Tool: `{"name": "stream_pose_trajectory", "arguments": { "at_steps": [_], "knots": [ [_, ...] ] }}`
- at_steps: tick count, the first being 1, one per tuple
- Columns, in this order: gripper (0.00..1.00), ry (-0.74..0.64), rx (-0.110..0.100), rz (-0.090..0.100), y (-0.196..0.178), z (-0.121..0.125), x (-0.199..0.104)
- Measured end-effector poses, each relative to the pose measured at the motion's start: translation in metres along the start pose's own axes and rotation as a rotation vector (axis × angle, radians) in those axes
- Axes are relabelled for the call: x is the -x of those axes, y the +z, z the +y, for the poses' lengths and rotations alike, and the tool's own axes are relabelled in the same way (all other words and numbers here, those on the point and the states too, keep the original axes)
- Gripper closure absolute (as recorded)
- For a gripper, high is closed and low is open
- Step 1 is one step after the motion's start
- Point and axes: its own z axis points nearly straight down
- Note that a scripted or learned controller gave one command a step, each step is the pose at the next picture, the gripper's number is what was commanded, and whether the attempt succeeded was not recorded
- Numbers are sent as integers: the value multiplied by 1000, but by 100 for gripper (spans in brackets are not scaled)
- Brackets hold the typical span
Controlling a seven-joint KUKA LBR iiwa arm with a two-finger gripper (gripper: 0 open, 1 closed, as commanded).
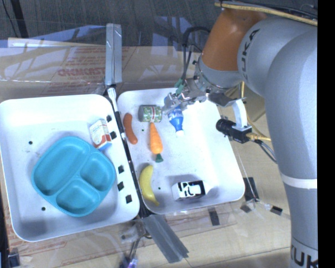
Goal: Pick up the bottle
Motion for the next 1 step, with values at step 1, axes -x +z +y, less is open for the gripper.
{"name": "stream_pose_trajectory", "arguments": {
  "at_steps": [1],
  "knots": [
    [100,-84,-3,2,1,2,-10]
  ]
}}
